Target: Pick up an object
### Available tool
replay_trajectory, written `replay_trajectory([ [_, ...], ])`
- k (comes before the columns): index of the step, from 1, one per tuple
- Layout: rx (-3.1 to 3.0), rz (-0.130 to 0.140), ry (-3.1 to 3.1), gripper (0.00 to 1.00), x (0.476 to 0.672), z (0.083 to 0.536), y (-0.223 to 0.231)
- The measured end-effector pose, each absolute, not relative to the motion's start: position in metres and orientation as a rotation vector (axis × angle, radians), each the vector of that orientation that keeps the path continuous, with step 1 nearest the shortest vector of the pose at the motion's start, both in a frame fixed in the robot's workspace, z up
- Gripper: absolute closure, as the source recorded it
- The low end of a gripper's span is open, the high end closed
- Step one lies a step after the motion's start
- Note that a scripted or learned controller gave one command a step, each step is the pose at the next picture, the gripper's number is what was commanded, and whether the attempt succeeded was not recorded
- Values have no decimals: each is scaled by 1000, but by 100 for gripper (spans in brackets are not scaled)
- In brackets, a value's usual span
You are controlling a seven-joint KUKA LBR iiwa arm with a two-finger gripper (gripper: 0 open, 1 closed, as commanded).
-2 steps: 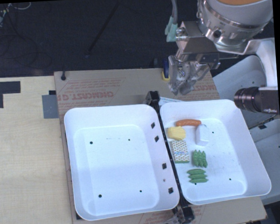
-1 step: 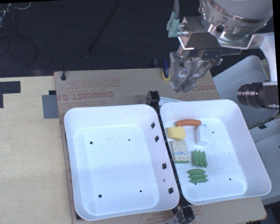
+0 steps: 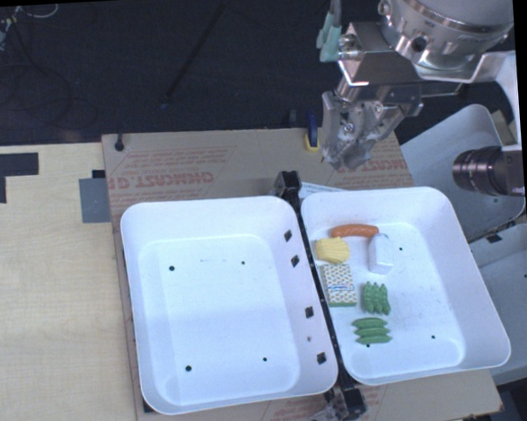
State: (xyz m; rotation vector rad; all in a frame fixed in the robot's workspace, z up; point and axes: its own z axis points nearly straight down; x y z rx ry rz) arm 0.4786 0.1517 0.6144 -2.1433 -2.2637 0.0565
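**Stock on the desk, end effector raised above the right bin's far edge**

Item 1. Grey arm with orange band [image 3: 453, 21], entering from the right. I see its metal two-finger end effector [image 3: 350, 154] hanging above the brown cardboard sheet [image 3: 197, 165], just past the far rim of the right-hand shallow white plastic bin [image 3: 445, 237]. Nothing sits between the fingers that I can make out; from this slant they blur into one dark cluster, so I cannot tell whether they stand apart or together.

Item 2. Left-hand shallow white plastic bin [image 3: 216, 298], joined to its neighbour by a black clip strip [image 3: 306, 283] along the shared edge.

Item 3. Contents of the right bin, all grouped in its left half, well clear of the end effector:
- orange sausage-shaped toy [image 3: 353, 231], lying crosswise near the far wall;
- pale yellow ridged block [image 3: 332, 250], just beneath it;
- small white rounded rectangular piece [image 3: 380, 254], beside the yellow block;
- flat white card with a fine dotted pattern [image 3: 339, 283], next to the clip strip;
- dark green knobbly piece [image 3: 375, 297], to the right of the card;
- bright green pea-pod toy [image 3: 372, 331], nearest the camera.

Item 4. Light wooden desk [image 3: 45, 310], with dark grey square patches [image 3: 9, 173] on its far left.
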Motion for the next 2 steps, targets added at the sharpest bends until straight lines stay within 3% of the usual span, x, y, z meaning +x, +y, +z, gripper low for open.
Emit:
replay_trajectory([
  [2,-2134,63,-2267,100,480,633,153],
])
